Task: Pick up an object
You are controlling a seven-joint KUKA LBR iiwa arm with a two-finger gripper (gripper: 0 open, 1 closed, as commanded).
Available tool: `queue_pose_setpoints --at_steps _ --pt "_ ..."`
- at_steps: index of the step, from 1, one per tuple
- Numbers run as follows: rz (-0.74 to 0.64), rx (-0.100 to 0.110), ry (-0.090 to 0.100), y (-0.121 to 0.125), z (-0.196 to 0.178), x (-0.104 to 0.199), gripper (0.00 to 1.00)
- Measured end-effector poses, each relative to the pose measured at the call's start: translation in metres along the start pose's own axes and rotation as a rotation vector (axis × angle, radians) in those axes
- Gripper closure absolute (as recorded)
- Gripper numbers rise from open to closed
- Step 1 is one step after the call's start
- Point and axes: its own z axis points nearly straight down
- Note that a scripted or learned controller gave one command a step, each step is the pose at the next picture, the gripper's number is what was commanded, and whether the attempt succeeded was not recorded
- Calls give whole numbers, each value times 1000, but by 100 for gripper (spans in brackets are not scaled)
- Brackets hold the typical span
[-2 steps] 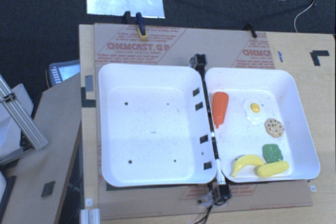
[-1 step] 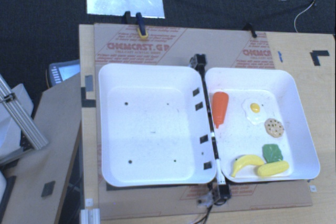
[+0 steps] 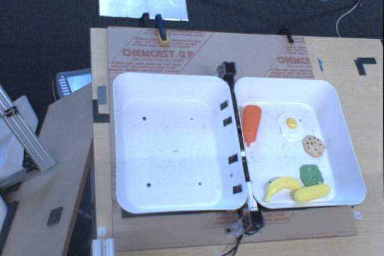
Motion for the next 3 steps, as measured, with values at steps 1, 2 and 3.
queue_pose_setpoints --at_steps 1,2,3 --pt "0 0 0 0 0 -1 100" --pt "1 0 0 0 0 -3 100" --pt "-8 6 2 -50 35 38 100"
